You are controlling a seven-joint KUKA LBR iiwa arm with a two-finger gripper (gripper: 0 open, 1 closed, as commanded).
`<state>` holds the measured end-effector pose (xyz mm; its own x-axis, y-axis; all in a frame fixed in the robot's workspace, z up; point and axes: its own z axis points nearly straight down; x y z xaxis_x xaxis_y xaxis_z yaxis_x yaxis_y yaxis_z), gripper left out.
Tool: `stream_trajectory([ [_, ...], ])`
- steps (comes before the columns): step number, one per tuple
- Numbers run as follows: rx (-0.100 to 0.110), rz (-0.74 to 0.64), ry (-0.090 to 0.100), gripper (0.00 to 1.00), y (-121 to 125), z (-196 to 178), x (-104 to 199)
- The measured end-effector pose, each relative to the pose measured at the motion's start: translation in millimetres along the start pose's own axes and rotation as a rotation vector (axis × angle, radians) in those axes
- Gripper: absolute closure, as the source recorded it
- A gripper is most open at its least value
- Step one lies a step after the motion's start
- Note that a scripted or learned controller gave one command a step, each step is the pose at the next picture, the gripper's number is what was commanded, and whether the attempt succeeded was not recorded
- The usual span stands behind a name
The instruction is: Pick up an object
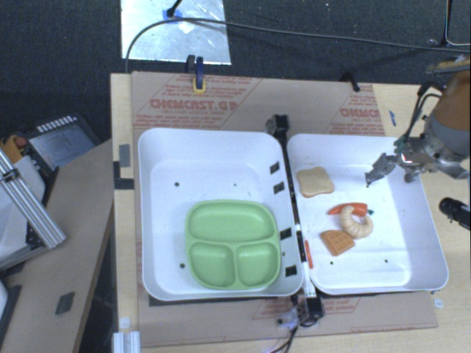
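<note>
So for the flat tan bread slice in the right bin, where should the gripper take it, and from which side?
Probably straight from above, fingers closing across the narrower lower body of the flat tan bread slice. It lies flat on the floor of the right white bin, apart from the other food, so its side edges look reachable. The gripper sits to its right.

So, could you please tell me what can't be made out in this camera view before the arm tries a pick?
- Gripper: small and dark in the camera view; open or shut is not readable.
- Arm: cut off by the right edge, over the right bin.
- Orange piece: partly covered by the shrimp-like toy.
- Cracker: too small for surface detail.
</note>
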<state>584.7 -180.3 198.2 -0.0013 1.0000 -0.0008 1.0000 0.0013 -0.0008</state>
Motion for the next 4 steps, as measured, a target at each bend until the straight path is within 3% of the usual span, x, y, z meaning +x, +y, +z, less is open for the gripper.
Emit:
stream_trajectory([
  [2, -0.001, 0.0, 0.001, 0.0, 9, 107, -5],
  [3, -0.005, 0.0, -0.001, 1.0, 10, 94, -6],
  [4, -0.008, -0.002, -0.001, 1.0, 10, 30, -9],
])
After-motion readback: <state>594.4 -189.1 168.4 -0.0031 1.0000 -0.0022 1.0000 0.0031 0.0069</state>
